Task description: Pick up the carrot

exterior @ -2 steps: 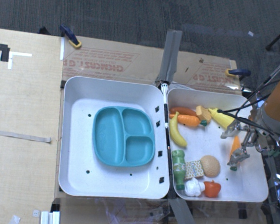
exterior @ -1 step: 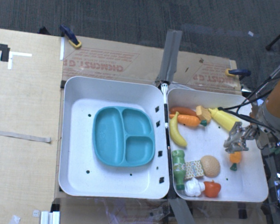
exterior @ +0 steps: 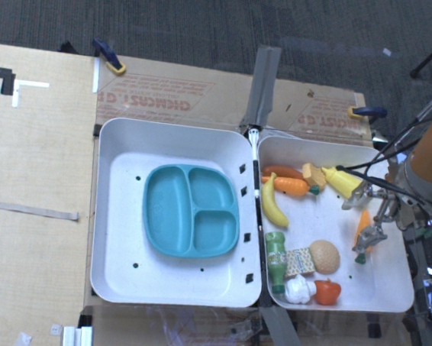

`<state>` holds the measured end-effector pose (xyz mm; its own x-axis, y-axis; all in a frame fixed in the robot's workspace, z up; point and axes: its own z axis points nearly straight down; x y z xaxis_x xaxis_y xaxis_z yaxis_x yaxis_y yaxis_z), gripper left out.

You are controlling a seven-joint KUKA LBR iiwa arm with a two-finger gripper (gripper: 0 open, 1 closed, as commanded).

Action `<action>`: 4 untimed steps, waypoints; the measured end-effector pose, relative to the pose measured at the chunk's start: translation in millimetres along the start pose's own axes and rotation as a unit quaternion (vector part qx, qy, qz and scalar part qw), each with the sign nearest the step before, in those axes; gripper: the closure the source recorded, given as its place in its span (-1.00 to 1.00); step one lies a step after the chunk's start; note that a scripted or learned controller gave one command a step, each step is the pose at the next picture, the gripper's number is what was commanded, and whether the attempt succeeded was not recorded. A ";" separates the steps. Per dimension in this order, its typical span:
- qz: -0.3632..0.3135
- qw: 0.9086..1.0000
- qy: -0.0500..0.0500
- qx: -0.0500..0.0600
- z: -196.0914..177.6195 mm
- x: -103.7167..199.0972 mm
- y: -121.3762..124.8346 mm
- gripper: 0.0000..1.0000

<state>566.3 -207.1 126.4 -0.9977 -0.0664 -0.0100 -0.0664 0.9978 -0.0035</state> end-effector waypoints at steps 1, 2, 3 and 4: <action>0.015 1.000 0.003 -0.001 33.7 -14.5 -13.8 -1.00; 0.013 1.000 0.000 0.000 23.0 -16.8 -13.0 1.00; 0.085 0.996 0.003 -0.001 -41.4 -2.5 51.3 1.00; 0.085 0.996 0.003 -0.001 -41.3 -2.4 51.2 -1.00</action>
<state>564.8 -155.8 167.5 -0.9946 0.1035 -0.0046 0.1035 0.9946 -0.0002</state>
